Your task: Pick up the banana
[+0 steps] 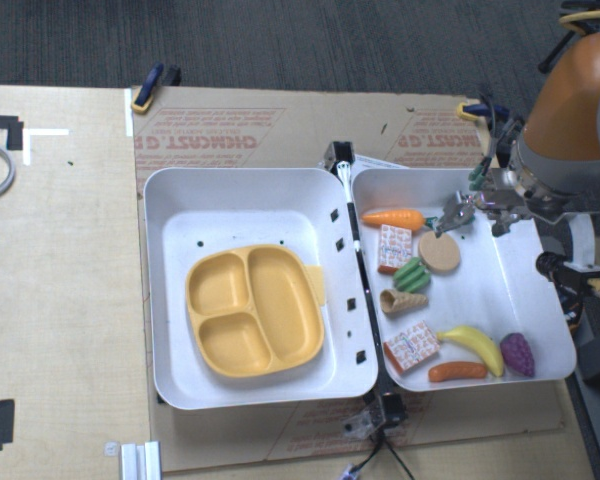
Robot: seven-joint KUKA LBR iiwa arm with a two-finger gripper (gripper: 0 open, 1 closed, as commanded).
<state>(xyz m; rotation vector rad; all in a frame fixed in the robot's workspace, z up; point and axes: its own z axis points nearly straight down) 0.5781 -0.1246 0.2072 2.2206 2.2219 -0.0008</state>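
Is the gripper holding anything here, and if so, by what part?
Nothing. The gripper hovers near the right bin's far side; the banana lies untouched near its front.

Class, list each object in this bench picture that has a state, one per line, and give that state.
Yellow plastic banana: lying flat in the right white bin, ungrasped.
Yellow three-compartment plate: right side up in the left white bin, nothing in its compartments.
Orange toy carrot: lying on its side.
Tan round disc: lying flat.
Gripper: above the right bin's far end, holding nothing visible.

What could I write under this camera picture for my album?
Robot claw hovers over a toy food bin; the banana waits.
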